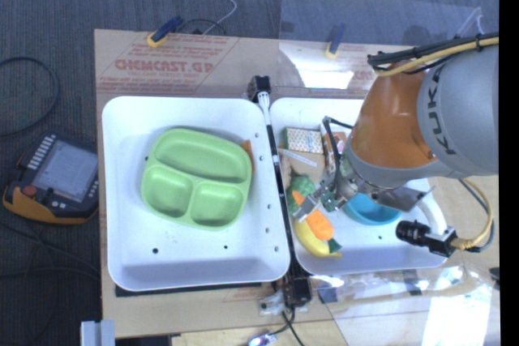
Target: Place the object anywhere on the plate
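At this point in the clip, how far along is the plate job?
Nothing looks done yet: the green plate in the left bin carries no object in its compartments. In progress: the hand is down in the right bin, among the toy carrot, banana and blue bowl; whether it grips anything is unclear. Left: securing an object, carrying it across, and setting it on the plate.

Count on the bench [162, 61]: two white bins, the left bin [130, 255] and the right bin [381, 254]. One green three-compartment plate [197, 177]. One banana [312, 241]. One carrot [319, 224]. One blue bowl [371, 211]. One small printed box [302, 140].
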Controlling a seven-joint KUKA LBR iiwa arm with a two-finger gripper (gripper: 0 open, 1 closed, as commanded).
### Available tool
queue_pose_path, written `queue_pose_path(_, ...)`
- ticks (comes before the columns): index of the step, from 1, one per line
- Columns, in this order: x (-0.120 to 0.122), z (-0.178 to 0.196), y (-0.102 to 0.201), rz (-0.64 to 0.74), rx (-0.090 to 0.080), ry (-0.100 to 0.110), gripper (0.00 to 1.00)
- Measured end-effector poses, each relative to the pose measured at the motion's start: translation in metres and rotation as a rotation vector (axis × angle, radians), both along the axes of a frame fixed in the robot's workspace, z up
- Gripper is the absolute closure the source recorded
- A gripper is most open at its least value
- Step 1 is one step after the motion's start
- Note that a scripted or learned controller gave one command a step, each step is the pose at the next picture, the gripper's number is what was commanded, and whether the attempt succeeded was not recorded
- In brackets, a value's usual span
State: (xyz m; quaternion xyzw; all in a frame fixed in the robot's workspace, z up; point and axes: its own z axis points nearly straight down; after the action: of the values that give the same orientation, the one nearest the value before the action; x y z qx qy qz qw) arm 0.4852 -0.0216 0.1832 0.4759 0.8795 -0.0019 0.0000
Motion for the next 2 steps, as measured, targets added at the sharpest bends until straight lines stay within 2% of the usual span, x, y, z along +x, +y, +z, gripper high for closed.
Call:
queue_pose_path(1,-0.001,0.028,0.074,-0.199,0.002,-0.002,1.00)
queue_pose_path(2,0.016,0.060,0.116,-0.559,-0.002,-0.001,1.00)
